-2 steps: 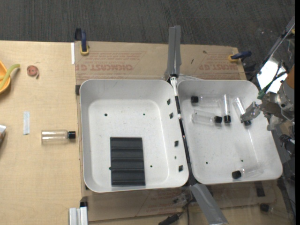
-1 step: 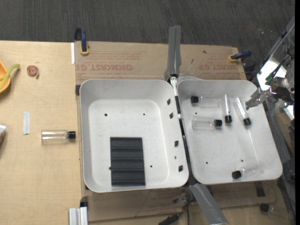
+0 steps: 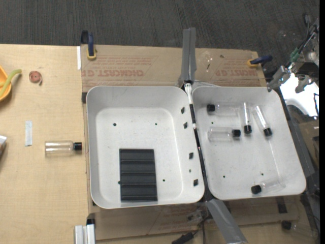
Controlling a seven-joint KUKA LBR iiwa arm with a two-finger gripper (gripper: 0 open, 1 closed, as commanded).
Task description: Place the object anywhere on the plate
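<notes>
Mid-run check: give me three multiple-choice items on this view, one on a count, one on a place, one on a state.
1. How many black-capped vials lie in the right bin?
A. three
B. five
C. eight

2. Where does the dark ribbed plate lie?
A. in the left bin
B. in the right bin
C. on the floor

3. The lone vial on the bench, left of the bins, is:
A. standing upright
B. lying on its side, cap on
C. lying uncapped

Answers:
1 B: five black caps show, four in the far half and one near the front wall.
2 A: the plate sits flat on the left bin's floor, towards its front edge.
3 B: its clear body stretches sideways, with the black cap at the end facing the bins.
</notes>
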